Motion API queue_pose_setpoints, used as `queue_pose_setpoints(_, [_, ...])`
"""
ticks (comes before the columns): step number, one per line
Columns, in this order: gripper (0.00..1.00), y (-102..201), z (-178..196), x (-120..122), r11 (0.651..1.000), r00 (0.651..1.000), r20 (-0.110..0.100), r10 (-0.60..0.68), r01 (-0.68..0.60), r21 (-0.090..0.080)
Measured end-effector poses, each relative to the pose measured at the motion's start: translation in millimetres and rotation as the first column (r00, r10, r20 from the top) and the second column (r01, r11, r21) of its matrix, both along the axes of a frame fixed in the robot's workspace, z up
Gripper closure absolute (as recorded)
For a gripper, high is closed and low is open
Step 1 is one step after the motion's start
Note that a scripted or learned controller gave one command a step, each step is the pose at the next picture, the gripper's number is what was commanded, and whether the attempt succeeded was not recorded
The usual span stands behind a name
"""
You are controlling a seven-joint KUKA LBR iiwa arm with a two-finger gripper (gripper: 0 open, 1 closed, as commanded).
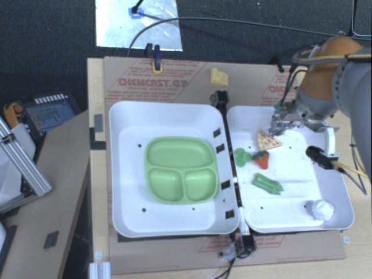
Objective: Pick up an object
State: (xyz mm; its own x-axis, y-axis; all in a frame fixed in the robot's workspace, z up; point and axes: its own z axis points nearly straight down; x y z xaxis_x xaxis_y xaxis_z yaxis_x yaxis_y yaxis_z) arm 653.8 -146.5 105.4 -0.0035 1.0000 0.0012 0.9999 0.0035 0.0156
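My gripper [281, 125] hangs over the back of the right bin [337, 214], just above and right of a toy pizza slice [268, 140]. In front of the slice lie a carrot with green leaves [256, 157] and a green pea pod [267, 183]. A small white object [319, 209] rests near the bin's front right corner. Nothing shows between the fingers.
The left bin [125, 156] holds a green divided plate [180, 169]. A yellow block [219, 77] lies on the cardboard behind the bins. The ridge [228, 156] between the two bins runs just left of the carrot.
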Motion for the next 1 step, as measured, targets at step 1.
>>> queue_pose_setpoints(1, [1.00, 8.3, 61.4, 1.0, 1.000, 1.000, -0.008, 0.002, -0.002, -0.003])
